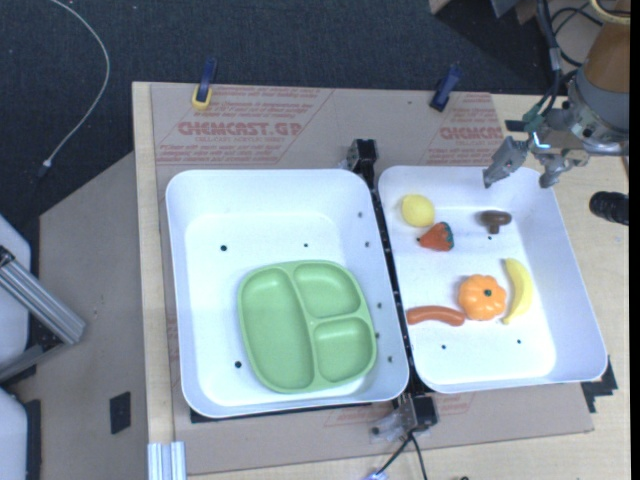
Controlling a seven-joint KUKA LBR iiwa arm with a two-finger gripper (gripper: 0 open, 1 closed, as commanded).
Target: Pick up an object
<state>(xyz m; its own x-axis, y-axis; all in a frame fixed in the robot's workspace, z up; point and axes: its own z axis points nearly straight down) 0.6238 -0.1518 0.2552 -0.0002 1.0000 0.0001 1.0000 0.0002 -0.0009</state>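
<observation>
Splayed metal fingers [526, 164] — above glossy, rounded plastic fruit in white bin [570, 298]

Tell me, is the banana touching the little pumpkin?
Touching. The camera view shows the banana pressed against the pumpkin's right side, with no white bin floor between them.

Dark carpet floor [300, 28], white cable [95, 28]

You look down from one fixed camera above the counter [300, 118], tilted at a slant, so the far edge lies at the top of the frame and the near edge at the bottom. It sits far enough back to take in both white bins: the left bin [200, 208] and the right bin [560, 338] side by side. The arm [605, 73] enters from your right, at the upper corner.
</observation>
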